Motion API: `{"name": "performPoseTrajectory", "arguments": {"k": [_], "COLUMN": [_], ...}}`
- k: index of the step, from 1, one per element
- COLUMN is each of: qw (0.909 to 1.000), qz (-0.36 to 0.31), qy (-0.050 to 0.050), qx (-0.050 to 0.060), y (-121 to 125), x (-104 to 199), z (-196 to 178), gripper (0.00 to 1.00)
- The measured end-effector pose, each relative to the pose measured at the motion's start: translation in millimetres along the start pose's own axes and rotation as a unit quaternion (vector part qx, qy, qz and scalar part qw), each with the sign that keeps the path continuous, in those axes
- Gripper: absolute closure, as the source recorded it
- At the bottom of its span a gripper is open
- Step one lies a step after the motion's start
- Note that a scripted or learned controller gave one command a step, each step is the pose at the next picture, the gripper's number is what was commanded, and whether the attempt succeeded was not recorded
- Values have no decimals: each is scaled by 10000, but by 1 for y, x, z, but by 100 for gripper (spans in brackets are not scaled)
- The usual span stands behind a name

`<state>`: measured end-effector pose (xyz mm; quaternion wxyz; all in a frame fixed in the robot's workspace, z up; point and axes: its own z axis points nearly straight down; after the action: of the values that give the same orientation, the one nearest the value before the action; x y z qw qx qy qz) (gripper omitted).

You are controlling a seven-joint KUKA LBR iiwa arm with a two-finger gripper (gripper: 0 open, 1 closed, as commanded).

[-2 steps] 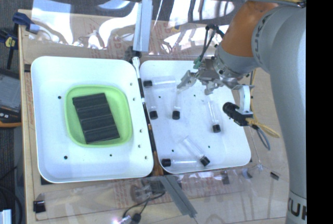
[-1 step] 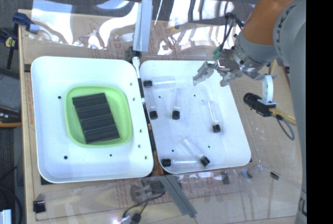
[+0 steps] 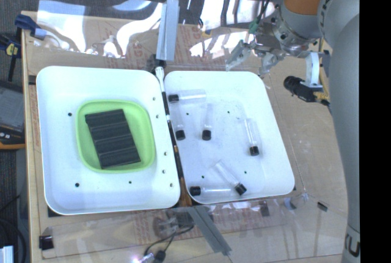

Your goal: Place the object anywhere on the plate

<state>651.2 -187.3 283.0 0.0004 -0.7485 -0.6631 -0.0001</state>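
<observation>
Lying on green plate (image 3: 144, 127): 1 dark block (image 3: 112, 139); 6 vials (image 3: 206, 123) in rt bin (image 3: 278, 151).

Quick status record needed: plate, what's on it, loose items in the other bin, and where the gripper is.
plate: green plate, in left bin
on plate: dark ridged block
right bin: several clear tubes with black caps, lying loose
gripper: above right bin's far edge, nothing seen between fingers

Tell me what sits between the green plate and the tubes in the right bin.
The camera view shows the two bins' adjoining rims between the plate and the tubes.
</observation>
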Motion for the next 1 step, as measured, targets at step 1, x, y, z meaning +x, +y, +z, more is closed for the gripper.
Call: {"name": "performPoseTrajectory", "arguments": {"k": [1], "qw": [9967], "qz": [815], "qy": [1], "qx": [-4], "y": [5], "x": [7], "z": [-161], "gripper": [0]}}
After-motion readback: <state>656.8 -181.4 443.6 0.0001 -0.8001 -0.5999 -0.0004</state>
